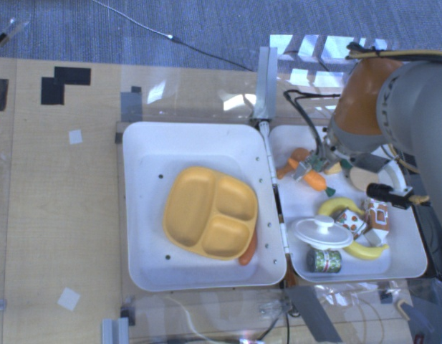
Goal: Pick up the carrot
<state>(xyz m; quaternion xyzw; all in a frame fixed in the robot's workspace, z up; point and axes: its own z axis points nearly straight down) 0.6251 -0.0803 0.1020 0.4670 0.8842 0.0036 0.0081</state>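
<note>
The gripper (317, 165) is being held low over the far part of the right bin (420, 264), below the grey arm (414, 113) with its orange band; whether anything is being pinched cannot be told, as the tip is being hidden by the wrist. The carrot (315, 180) is being seen just nearer the camera than the gripper, touching or almost touching it, with a second orange piece (292, 163) lying just to its left. Nearer the camera, a banana (349, 224), a white lidded dish (321, 232), a small carton (378, 217) and a green can (324, 261) are being shown. Well to the left, a yellow divided plate (210, 212) is being borne by the left bin (145, 192).
</note>
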